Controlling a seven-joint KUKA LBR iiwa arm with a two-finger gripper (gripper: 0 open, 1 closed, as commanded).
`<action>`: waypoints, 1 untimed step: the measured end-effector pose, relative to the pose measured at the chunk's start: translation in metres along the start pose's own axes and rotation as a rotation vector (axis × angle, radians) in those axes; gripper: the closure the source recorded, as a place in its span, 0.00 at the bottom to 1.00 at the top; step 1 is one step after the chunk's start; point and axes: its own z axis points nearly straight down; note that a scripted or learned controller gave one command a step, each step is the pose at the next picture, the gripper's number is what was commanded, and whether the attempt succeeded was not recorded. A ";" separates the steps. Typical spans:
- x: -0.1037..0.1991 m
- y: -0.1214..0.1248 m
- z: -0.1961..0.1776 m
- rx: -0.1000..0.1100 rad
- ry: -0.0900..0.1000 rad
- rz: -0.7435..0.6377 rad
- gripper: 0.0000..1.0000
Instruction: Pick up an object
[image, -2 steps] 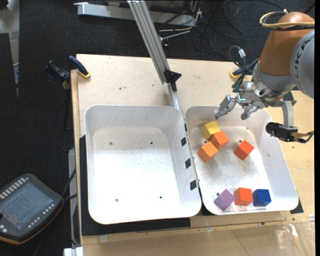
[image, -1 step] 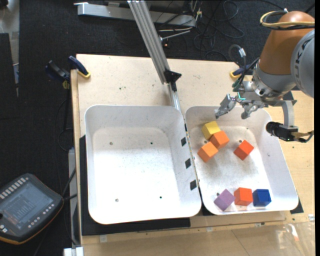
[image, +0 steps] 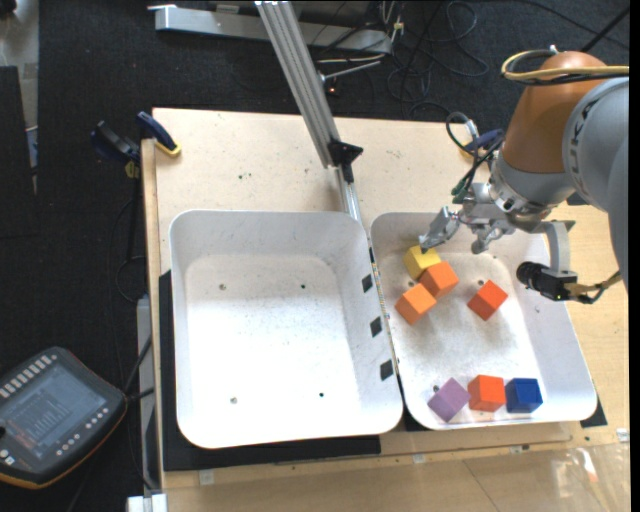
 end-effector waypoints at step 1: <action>-0.003 -0.010 0.051 0.001 0.000 0.001 0.00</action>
